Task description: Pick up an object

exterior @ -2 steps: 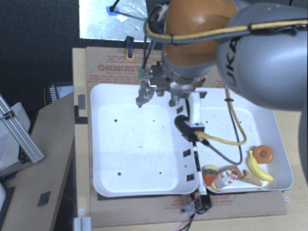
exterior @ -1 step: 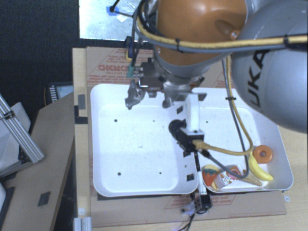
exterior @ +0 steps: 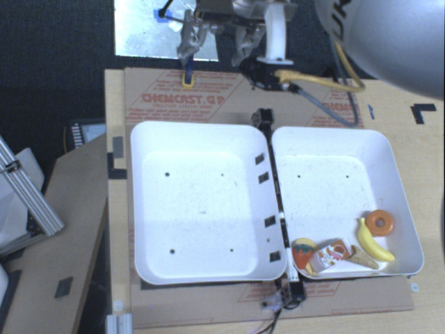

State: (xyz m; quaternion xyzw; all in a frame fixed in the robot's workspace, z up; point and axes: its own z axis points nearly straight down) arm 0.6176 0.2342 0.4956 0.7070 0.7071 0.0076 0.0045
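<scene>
Hovering above the bins (exterior: 208, 132), tool (exterior: 219, 47) spread, nothing pinched; banana (exterior: 373, 242) bottom right.

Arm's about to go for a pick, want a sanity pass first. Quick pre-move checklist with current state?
1. Objects available in the right bin: ok. A banana, an orange ring, a tomato-like piece and a small packet sit in its near corner.
2. Gripper free of any object: ok, nothing shows between its fingers.
3. Gripper positioned over a target: not ok. It hangs beyond the far edge of the bins, above the cardboard.
4. Objects separated enough for a clean grasp: not ok. They crowd against the near wall.
5. Yellow cable free of the path: cannot tell.
</scene>
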